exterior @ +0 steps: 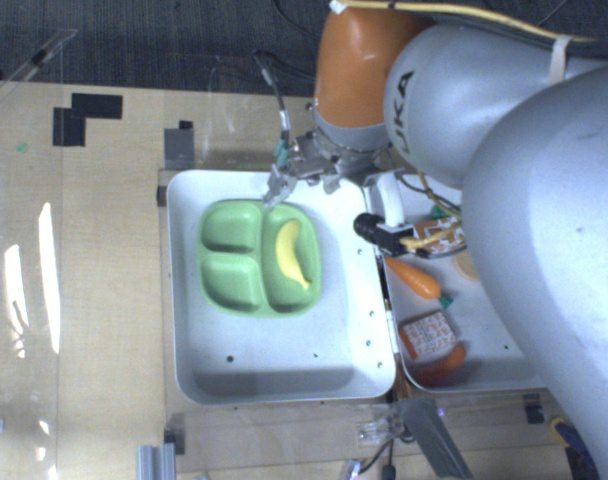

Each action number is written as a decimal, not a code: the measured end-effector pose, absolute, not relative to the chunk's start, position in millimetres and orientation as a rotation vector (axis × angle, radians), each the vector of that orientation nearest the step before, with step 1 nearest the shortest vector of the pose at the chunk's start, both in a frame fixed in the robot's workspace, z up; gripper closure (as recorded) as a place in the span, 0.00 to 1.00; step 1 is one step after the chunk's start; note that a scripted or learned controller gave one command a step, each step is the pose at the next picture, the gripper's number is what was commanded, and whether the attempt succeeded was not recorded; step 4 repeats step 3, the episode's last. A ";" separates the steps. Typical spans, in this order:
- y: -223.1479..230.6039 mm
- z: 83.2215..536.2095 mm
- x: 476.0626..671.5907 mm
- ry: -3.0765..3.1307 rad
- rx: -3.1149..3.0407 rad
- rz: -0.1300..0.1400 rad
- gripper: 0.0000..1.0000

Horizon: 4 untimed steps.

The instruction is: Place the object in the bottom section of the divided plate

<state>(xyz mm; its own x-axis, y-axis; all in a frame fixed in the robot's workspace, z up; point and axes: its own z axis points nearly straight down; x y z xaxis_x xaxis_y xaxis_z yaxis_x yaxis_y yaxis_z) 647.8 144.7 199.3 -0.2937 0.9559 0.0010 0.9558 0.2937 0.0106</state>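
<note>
Camera view, single frame.

- Two white bins are seen side by side on the desk [84, 298]. The left bin [274, 368] is occupied by a green divided plate [229, 280].
- Three sections are counted in the plate: two small ones stacked on the view's left and one long one along its right.
- The banana [291, 253] is found lying in the long right-hand section, lengthwise, its curve bowed toward the plate's right rim. It is resting on the plate floor and is not held by anything.
- The tool [281, 183] is located over the far edge of the left bin, just beyond the plate's upper rim, at the end of the grey arm [504, 118] with the orange band [354, 58].
- Relative to the tool, the banana is placed nearer the camera and slightly to the view's right; the two are close but apart, with the plate rim between them.
- Tool state: it cannot be told whether it is open or closed. Nothing is seen in its grasp.
- In the right bin [476, 313], partly covered by the arm, a carrot [416, 278], a red-and-white packet [429, 335] and a red item [439, 361] just below the packet are noted.
</note>
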 end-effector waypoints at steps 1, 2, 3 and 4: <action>111.8 123.6 666.6 2.560 1.818 0.003 0.00; 163.6 135.7 639.0 2.470 1.940 0.004 0.00; 127.3 139.8 642.5 2.566 1.810 0.003 0.00; 127.3 139.8 642.5 2.566 1.810 0.003 0.00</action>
